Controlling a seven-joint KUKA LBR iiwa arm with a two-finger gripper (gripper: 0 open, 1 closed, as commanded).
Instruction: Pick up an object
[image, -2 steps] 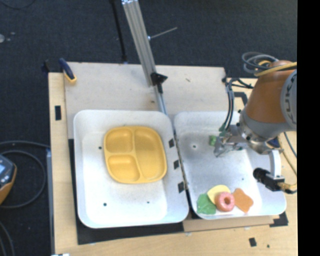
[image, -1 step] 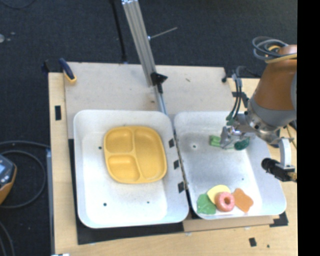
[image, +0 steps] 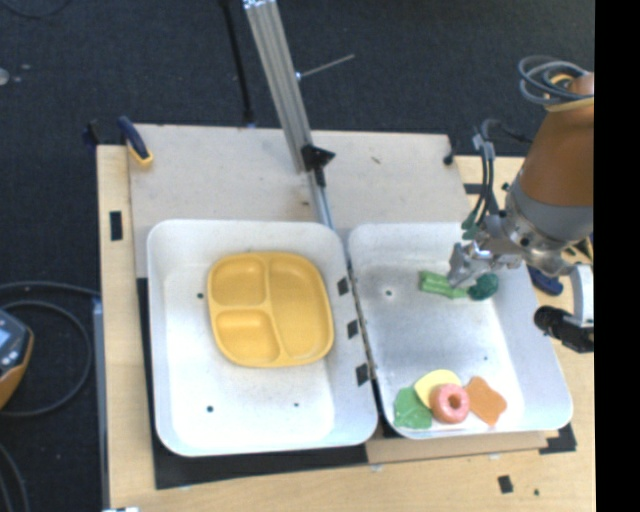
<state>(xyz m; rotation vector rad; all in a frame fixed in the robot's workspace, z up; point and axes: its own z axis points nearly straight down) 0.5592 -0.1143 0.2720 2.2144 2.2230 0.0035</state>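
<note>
Looking at the right bin (image: 520, 330), I see the gripper (image: 466, 268) down at its far edge, right over a green toy piece (image: 436, 284) w/ a darker green blob (image: 484, 288) just beside it. Fingers sit at the piece, but I can't tell if they're spread or pinching; too blurred. My guess: it's low there b/c that green piece is the pick target. Other toys, a pink donut (image: 450, 403), yellow piece (image: 436, 383), orange piece (image: 487, 400) and green leaf shape (image: 410, 409), are bunched at the near edge, prob. left alone. Left bin (image: 170, 400) carries a yellow divided tray (image: 270, 306) mid-bin.
</note>
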